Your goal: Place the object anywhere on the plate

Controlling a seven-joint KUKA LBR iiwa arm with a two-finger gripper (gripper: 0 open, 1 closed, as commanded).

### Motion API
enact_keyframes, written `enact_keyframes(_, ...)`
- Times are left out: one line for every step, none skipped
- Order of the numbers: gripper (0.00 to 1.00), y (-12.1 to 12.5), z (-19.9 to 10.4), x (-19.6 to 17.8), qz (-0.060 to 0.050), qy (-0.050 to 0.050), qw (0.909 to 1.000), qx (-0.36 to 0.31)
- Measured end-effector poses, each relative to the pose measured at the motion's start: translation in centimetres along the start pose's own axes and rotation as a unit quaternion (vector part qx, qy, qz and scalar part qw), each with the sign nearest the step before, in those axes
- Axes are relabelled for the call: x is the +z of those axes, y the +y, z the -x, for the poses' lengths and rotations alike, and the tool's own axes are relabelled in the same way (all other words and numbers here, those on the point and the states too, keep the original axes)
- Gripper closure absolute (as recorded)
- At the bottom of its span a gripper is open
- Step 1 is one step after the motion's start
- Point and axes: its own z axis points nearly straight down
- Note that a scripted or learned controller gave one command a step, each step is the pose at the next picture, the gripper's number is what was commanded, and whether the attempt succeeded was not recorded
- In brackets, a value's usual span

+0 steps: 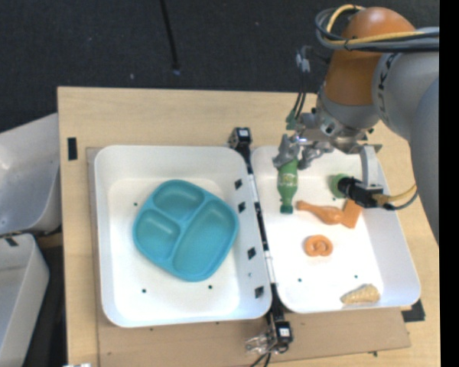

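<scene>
Wooden bench point(161, 117). Green bottle point(288, 188): blue plate point(185, 229) well left of it, my gripper point(294, 157) at its top, grip state unclear. Probably light, stiff, slick plastic; pinch mid-body.

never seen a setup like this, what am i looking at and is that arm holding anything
This is one picture from a camera fixed above a bench, looking down at a slant. The grey and orange machine on the right is a robot arm. Its gripper hangs over the right bin, at the top of a green bottle. I cannot tell whether it has hold of the bottle. That bin also has an orange drumstick-like toy, an orange ring and a beige lump. The left bin holds a teal plate with three compartments. The job is to put an object on that plate.
</scene>
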Motion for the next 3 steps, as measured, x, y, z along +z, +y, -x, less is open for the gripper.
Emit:
enact_keyframes(1.00,-1.4,-6.0,-0.9,0.000,0.000,1.0000,0.000)
enact_keyframes(1.00,-2.8,-11.2,-0.1,-0.001,0.000,1.0000,0.000)
enact_keyframes(1.00,-3.7,-15.9,0.0,-0.002,0.000,1.0000,0.000)
